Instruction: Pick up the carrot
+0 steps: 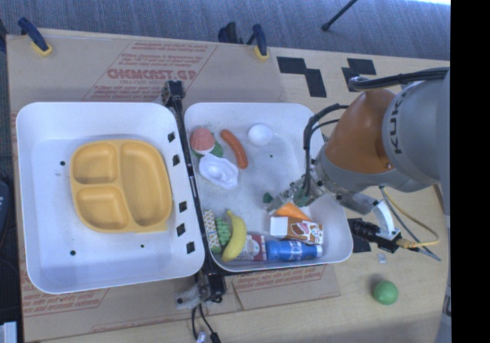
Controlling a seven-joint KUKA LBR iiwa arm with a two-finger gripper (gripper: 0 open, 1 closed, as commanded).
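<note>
The table (253, 73) is covered with flattened brown cardboard bearing red print and some black square marks toward its far right. Two shallow white bins sit directly on it, side by side and touching along their inner edges: the left bin (31, 181) and the right bin (230, 110). Blue-and-yellow clamps (34, 37) grip the far edge of the table, one at the left and a pair (256, 39) near the middle. A small green ball (385, 292) lies on the cardboard, beyond the right bin's near right corner.
</note>
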